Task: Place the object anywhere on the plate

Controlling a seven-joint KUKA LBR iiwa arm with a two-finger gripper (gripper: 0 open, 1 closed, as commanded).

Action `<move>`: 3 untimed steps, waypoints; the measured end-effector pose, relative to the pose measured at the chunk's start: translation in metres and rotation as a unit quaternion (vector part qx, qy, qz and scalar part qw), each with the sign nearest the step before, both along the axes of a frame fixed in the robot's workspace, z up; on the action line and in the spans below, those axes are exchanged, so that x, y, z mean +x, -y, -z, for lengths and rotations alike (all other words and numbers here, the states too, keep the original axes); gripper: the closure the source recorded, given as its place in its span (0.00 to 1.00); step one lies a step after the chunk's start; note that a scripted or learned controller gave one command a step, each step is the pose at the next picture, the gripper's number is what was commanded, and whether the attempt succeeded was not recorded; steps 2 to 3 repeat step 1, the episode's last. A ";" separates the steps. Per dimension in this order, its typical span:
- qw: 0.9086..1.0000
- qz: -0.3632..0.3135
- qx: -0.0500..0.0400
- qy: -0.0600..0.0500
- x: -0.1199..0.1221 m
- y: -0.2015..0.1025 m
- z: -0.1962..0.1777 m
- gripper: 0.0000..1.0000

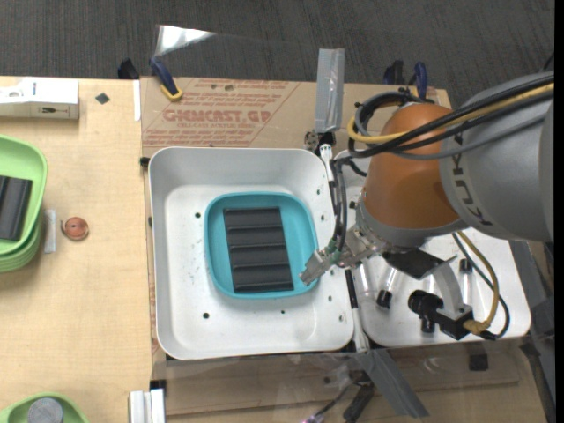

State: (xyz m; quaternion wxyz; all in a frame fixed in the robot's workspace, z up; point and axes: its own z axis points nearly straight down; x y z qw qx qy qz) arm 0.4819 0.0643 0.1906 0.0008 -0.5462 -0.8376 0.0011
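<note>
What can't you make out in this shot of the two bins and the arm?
- The pincer: small and blurred at the teal plate's right rim; open, shut or holding something cannot be told.
- The right bin: much of its floor is hidden under the arm.
- The green dish at the left: cut off by the frame edge.
- Print on the cardboard sheet: too faint to read fully.

Bright, even overhead light fills the scene; shadows are soft and short, the arm's falling toward 6 o'clock. A strip of clear shiny tape at 11 o'clock glares white. Focus is fairly sharp, softening slightly toward the corners
</note>
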 end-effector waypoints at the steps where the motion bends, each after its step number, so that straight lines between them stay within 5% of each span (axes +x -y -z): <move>1: 1.000 0.001 0.000 0.000 0.006 -0.067 0.004 0.00; 3: 1.000 0.001 0.000 0.000 0.006 -0.067 0.004 0.00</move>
